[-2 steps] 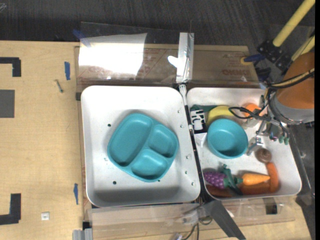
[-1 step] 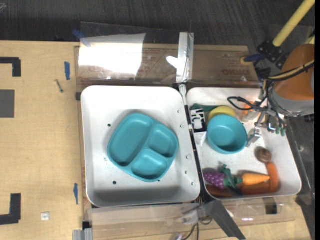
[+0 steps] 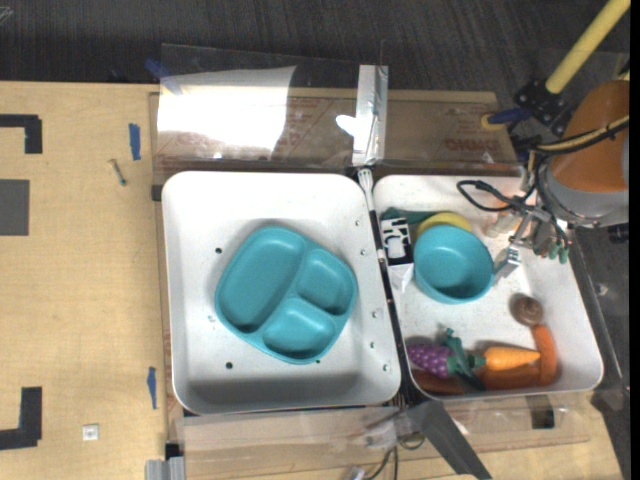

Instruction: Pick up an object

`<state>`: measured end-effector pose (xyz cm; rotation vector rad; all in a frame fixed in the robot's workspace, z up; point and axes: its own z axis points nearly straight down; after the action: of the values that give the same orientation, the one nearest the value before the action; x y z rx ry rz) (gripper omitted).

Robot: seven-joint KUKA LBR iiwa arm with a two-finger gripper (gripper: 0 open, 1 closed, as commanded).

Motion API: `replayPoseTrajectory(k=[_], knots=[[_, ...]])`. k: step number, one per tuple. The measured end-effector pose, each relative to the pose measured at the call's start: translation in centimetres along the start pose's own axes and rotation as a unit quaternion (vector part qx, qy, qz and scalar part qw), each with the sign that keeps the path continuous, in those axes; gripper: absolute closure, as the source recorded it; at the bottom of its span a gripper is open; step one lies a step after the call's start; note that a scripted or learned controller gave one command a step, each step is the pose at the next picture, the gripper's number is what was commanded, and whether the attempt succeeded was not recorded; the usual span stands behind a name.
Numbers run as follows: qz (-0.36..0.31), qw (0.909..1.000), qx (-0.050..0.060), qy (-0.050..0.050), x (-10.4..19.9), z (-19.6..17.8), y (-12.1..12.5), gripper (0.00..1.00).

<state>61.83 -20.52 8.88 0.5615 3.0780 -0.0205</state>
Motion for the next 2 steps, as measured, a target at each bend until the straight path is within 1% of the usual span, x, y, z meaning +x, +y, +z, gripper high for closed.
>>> replayPoseTrajectory(k=[1, 2], knots=[[0.042, 0.9991, 0.006, 0.009, -0.6, -0.4, 0.4, 0.0], [-0.104, 0.9946, -0.006, 0.003, 5.4, 0.0, -4.2, 0.0]])
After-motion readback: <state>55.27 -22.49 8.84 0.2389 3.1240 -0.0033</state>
